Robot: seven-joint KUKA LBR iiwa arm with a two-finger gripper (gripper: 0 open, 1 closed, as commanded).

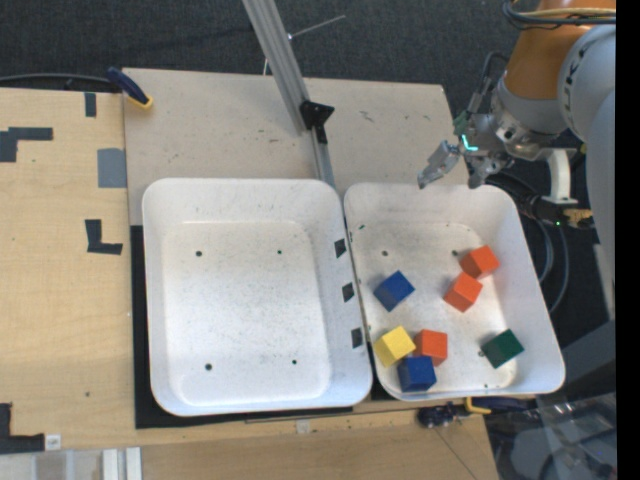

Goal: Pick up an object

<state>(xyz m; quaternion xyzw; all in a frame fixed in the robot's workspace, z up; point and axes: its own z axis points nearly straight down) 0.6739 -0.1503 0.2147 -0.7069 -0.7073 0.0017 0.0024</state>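
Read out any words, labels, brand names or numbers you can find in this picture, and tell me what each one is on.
No readable text.
Grey tape patches on the bench: blank.
Dark marks on the rim between the left bin and right bin: too small to read.
Blocks, such as the yellow block: plain faces.
Gripper: a lit spot, no lettering.

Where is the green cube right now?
The green cube lies in the right bin, near its front right corner, right of an orange cube.
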